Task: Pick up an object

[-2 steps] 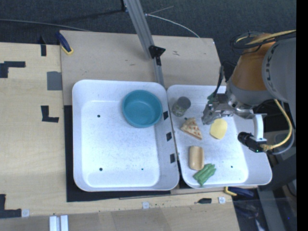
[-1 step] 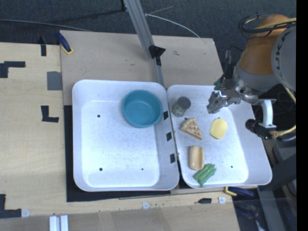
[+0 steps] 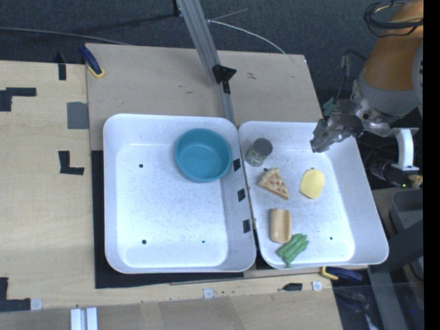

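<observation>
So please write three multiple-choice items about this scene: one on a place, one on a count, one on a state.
1. Where is the round blue plastic bowl?
A. in the left white bin
B. in the right white bin
C. on the bare bench

2. How many things lie in the right white bin?
A. two
B. five
C. eight

3. What is the yellow rounded toy fruit doing?
A. hanging from the tool
B. lying on the bin floor
C. sitting inside the bowl

Answers: 1 A, the bowl stands at the back of the left white bin. 2 B, five small things are countable. 3 B, the tool hovers apart from it.
</observation>
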Available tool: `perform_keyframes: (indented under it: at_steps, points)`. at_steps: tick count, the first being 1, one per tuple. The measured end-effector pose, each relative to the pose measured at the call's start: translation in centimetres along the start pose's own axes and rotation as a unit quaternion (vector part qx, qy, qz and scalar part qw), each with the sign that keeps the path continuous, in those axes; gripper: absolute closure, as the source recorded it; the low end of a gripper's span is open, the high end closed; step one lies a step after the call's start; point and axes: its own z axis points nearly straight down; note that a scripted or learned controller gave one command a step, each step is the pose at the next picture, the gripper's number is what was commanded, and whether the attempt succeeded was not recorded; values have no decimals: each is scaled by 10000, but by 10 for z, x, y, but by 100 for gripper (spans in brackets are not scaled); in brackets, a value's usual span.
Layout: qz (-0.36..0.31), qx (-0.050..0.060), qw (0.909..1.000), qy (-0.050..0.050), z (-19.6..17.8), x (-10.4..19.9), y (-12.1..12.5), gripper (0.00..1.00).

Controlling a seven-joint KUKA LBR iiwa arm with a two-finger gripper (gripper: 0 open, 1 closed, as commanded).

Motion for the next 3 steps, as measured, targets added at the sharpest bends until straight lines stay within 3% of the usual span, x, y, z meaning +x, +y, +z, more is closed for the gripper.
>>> perform_keyframes:
  at_steps: [3]
  points:
    - [-23,37,10000,7,47,153,-17,100]
